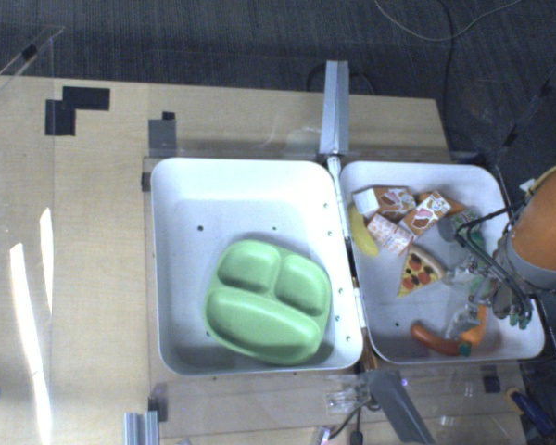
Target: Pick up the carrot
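The carrot [478, 328] is a small orange piece near the front right corner of the right bin [389, 332]. My gripper [471, 310] hangs low right over it, its tip against or just above the carrot's left end. The grey wrist and orange band [547, 225] reach in from the right and hide part of the carrot.
A reddish sausage [434, 339] lies just left of the carrot. A pizza slice [417, 272], a banana [361, 233] and several small food boxes [403, 213] fill the bin's back and middle. The left bin [181, 248] holds a green divided tray [269, 299].
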`<control>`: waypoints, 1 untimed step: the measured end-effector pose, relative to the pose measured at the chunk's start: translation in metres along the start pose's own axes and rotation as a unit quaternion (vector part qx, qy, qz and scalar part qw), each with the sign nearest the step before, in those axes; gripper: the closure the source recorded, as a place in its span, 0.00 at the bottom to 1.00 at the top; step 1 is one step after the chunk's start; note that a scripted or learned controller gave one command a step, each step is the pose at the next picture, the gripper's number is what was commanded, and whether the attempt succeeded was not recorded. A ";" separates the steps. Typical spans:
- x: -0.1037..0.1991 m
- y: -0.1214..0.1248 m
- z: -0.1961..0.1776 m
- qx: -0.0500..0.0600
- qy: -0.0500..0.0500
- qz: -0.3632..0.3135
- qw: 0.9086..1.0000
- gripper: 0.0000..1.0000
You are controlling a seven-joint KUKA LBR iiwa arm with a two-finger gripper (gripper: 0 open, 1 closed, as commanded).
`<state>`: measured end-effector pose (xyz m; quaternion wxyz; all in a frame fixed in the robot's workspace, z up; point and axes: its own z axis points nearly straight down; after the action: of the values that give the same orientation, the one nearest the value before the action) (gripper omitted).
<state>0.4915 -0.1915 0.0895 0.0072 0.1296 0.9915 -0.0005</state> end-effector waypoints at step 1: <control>0.005 0.019 0.000 0.001 -0.001 -0.018 1.000 0.00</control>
<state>0.4917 -0.1717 0.0899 0.0084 0.1117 0.9937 -0.0019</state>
